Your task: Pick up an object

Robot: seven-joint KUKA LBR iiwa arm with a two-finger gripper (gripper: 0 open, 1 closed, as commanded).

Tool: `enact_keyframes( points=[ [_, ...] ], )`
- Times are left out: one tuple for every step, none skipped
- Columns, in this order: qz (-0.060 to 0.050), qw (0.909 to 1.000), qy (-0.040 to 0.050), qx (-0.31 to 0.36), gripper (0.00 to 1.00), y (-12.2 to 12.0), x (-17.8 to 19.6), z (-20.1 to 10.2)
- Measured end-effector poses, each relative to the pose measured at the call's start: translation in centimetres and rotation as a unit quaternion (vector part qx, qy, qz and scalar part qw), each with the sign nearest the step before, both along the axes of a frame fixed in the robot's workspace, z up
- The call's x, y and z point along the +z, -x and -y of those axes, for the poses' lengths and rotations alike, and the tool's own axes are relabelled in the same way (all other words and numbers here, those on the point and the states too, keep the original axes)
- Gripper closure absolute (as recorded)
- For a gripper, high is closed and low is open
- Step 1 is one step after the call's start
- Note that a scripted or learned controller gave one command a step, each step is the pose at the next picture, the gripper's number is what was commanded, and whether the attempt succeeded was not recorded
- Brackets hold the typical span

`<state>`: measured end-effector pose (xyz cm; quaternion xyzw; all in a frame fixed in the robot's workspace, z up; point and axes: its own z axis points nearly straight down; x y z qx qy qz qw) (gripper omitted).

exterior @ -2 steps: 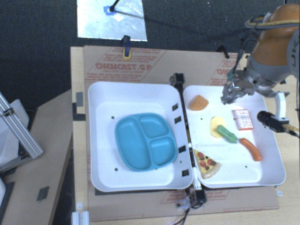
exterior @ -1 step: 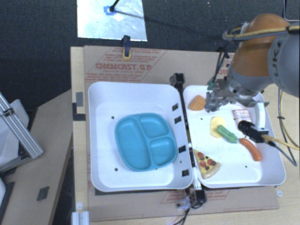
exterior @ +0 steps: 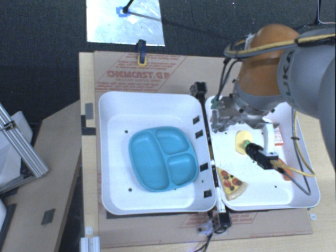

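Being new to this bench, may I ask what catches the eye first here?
The blue divided tray lying in the left bin stands out most. The grey and orange arm hangs over the right bin, where a pizza slice lies at its front left corner.

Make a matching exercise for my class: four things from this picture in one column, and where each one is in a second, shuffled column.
Things
1. blue divided plate
2. toy pizza slice
3. yellow piece
4. pincer

Places
A. near corner of the right bin, beside the wall between the bins
B. over the far left part of the right bin
C. middle of the left bin
D. middle of the right bin

Pairs: 1-C, 2-A, 3-D, 4-B
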<state>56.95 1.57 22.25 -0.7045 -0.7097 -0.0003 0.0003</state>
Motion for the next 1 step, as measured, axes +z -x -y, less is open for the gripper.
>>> enact_keyframes(
  points=[
    [0.0, 1.0, -0.0007, 0.001, 1.0, 1.41, 1.09, -4.91]
  ],
)
